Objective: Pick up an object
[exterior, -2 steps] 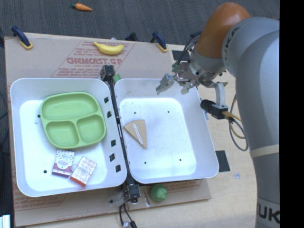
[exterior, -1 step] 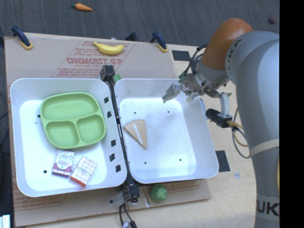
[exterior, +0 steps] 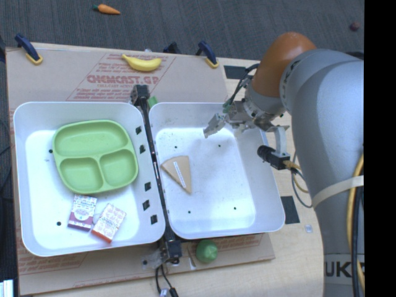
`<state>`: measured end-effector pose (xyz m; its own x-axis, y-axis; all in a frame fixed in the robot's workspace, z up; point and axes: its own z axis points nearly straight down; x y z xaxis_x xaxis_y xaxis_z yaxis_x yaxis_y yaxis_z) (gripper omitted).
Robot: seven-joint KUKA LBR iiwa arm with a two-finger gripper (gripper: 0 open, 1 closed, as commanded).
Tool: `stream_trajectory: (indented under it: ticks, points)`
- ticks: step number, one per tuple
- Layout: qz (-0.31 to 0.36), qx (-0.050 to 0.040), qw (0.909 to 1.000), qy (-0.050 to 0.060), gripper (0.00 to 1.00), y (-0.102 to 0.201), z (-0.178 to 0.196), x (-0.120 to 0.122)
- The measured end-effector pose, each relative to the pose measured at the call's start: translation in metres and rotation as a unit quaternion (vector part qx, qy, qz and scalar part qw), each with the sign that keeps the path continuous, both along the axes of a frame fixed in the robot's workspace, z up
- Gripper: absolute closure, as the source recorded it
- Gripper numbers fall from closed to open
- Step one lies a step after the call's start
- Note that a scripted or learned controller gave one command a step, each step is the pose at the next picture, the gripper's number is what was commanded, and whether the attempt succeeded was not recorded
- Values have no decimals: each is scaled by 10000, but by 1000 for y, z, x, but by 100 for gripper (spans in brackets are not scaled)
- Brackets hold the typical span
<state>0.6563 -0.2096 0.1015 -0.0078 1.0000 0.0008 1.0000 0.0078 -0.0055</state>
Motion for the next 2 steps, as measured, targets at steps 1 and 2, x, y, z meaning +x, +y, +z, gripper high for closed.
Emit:
stream_trajectory:
  ticks: [1,2]
  points:
    - [16,3,10000,-1,100,1,11,1]
    - [18,4,10000,1,0,1,11,1]
